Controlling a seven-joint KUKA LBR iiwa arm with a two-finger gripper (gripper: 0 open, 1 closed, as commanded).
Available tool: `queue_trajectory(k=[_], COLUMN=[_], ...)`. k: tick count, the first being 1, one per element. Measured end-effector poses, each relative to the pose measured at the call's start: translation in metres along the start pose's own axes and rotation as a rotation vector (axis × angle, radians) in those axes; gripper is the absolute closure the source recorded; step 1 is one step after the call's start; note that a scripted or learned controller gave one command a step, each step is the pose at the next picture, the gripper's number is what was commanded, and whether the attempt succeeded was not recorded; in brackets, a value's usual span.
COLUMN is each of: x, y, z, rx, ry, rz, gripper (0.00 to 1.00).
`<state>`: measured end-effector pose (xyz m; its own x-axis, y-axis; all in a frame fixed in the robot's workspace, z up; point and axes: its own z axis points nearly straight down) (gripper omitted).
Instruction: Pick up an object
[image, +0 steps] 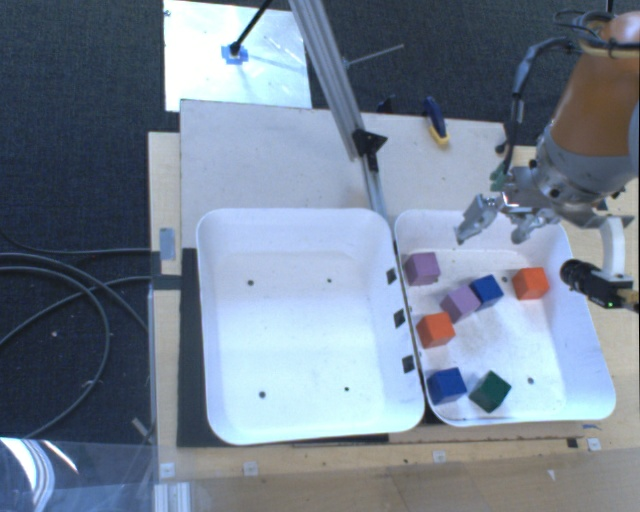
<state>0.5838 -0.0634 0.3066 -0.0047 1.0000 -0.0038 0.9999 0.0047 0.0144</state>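
Several small blocks lie in the right bin (590, 375): a purple block (421, 267) at the upper left, a second purple block (460, 302) touching a blue block (486, 290), an orange block (530, 283) to the right, an orange block (434, 329) at the left wall, a blue block (446, 385) and a dark green block (490, 391) near the front. My gripper (497, 226) hangs above the bin's back edge, open, with nothing between its fingers. It is up and to the right of the upper purple block.
The left bin (300, 320) adjoins the right bin, with black clips along the shared wall. A slanted metal pole (340, 95) rises behind the bins. A blue and yellow tool (436, 120) lies on the board at the back. Cables run across the floor at left.
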Motion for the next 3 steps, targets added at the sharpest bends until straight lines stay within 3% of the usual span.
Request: queue_trajectory(k=[1,2,3], x=[0.117,0.027,-0.03], y=[0.008,-0.005,-0.07], z=[-0.044,-0.011,0.041], rx=[0.008,0.015,0.02], ry=[0.008,0.0,0.002], rz=[-0.01,0.011,0.012], gripper=[0.0,0.0,0.0])
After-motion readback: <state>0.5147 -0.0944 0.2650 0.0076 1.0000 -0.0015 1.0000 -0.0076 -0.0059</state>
